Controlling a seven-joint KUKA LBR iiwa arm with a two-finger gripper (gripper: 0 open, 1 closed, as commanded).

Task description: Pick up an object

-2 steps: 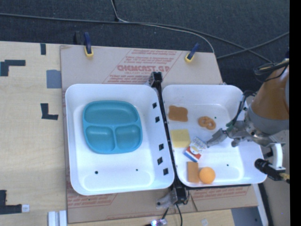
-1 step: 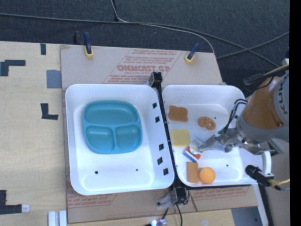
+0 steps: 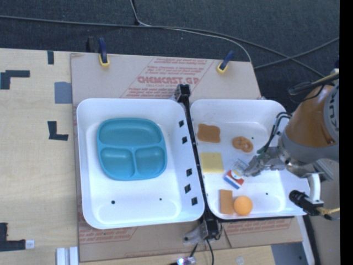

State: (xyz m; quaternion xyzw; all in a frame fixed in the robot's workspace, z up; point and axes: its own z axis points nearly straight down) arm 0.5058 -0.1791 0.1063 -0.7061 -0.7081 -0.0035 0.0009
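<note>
White bins: 2 shallow bins sit side by side on a brown cardboard sheet (image 3: 165,79). The left bin (image 3: 88,164) and the right bin (image 3: 270,110) touch along a black strip in the middle.
Blue plate: a blue plate (image 3: 132,149) with 3 parts lies in the left bin, closer to the far side.
Arm: the grey arm (image 3: 314,131) comes in from the right. Its orange band sits over the right edge of the right bin. The arm bends down and points left into that bin.
Claw: the gripper (image 3: 248,169) is low in the right bin, tipped toward the left. It sits right by the small card. I cannot tell if it is wide or narrow, or if it holds anything.
Small card: a little red, white and blue card (image 3: 234,178) lies in the middle of the right bin, just left of the claw tip.
Other food toys: a brown toast (image 3: 208,133) is at the far left of the right bin. A round cookie (image 3: 242,143) is to its right. A yellow cheese square (image 3: 212,162) lies left of the card. A tan block (image 3: 225,201) and an orange ball (image 3: 242,205) touch each other at the near side.
Clamps: 2 yellow and blue clamps (image 3: 103,54) hold the far edge of the cardboard.
</note>
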